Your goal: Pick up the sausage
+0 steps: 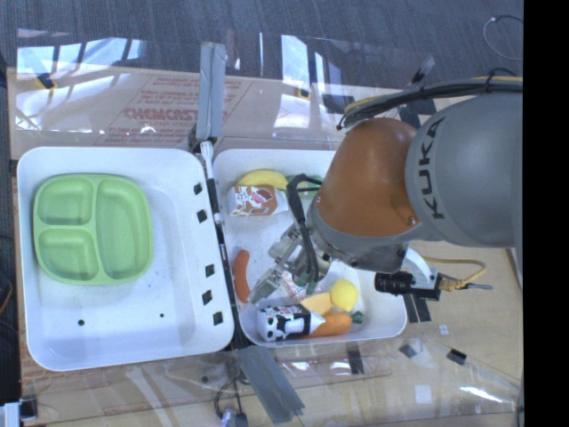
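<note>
You will find the sausage (241, 276) lying flat in the right bin (391, 323) — just beside the gripper (277, 278) and apart from it (on the side facing the green plate (92, 229)). Whether the gripper is clenched or released — you cannot tell from this view.

I work in a robot lab: my tabletop (489, 336) carries a left bin (178, 314) and a right bin (267, 231), fenced with taped cardboard (133, 105) and clear plastic (302, 65), above grey office carpet (267, 7).
</note>
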Robot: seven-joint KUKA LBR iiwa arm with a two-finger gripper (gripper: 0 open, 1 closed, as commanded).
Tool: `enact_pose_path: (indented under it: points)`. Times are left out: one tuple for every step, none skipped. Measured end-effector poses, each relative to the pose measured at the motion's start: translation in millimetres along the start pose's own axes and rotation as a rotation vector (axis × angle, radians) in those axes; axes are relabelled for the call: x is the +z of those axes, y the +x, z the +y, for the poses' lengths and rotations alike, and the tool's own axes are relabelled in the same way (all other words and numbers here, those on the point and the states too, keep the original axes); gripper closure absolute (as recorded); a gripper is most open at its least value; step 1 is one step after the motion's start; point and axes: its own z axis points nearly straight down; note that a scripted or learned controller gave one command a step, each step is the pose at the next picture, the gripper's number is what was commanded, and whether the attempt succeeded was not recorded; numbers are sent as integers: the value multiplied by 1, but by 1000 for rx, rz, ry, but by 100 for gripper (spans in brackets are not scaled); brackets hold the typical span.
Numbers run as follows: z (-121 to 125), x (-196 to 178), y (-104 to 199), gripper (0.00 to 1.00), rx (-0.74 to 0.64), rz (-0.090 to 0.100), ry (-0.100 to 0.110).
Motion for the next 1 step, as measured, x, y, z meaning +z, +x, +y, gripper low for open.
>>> enact_pose_path:
  points:
    - [60,0,44,0,-45,-3,-1]
